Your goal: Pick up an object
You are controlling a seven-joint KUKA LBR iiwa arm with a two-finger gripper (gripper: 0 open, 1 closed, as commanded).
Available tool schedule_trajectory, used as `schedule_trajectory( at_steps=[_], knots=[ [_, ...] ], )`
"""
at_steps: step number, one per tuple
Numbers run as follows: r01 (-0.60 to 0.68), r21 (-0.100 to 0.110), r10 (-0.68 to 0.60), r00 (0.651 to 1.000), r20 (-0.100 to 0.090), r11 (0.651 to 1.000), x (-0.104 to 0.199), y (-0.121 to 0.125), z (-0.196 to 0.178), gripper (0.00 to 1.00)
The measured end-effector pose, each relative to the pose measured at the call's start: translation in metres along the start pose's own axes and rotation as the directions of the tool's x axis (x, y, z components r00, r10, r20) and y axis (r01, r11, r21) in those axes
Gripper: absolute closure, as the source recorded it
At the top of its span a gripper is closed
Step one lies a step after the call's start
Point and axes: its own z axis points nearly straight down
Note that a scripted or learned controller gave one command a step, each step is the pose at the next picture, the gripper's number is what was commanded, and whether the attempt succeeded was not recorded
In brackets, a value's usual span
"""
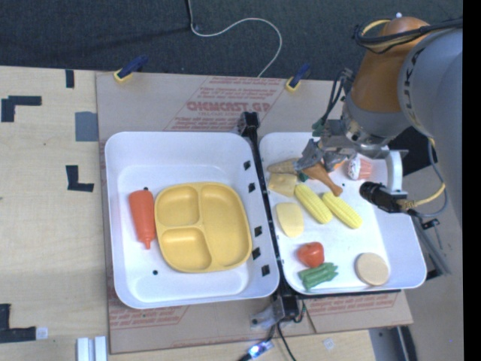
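My gripper (314,161) hangs low over the far end of the right shallow white plastic bin (406,273); from this slanted view I cannot tell how it is set, because the metal parts blur together there. Just beside it lies a small orange carrot-shaped toy (328,179), glossy and tapered, and I cannot say whether it is touching me.

Near it two ribbed yellow plastic corn cobs (326,205) lie side by side at a slant. A pale yellow, smooth, rounded piece (290,219) sits to their left, and another pale, flatter piece (281,181) lies above that one. Toward the near edge rest a shiny red rounded tomato toy (310,253), a green bumpy pod-like piece (318,275) touching it, and a tan flat disc like a biscuit (371,268).

The left white bin (124,153) holds a matte yellow three-compartment tray (201,225) with a smooth orange carrot toy (141,216) just beside its left rim. Both bins sit on brown cardboard (218,104) laid over the pale wooden worktop (41,224).
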Motion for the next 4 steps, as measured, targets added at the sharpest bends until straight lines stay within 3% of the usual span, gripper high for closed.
schedule_trajectory(
  at_steps=[1, 2, 3, 4],
  knots=[
    [0.001, -0.002, -0.001, 1.0, 0.0, 1.0, 0.03, 0.044, -0.015, 1.0],
    [-0.003, 0.001, 0.003, 1.0, 0.001, 1.0, 0.045, 0.063, 0.001, 1.0],
    [-0.004, 0.0, 0.004, 1.0, 0.001, 1.0, 0.043, 0.056, -0.019, 1.0],
    [-0.003, 0.004, 0.003, 1.0, 0.002, 1.0, 0.045, 0.056, 0.003, 1.0]
  ],
)
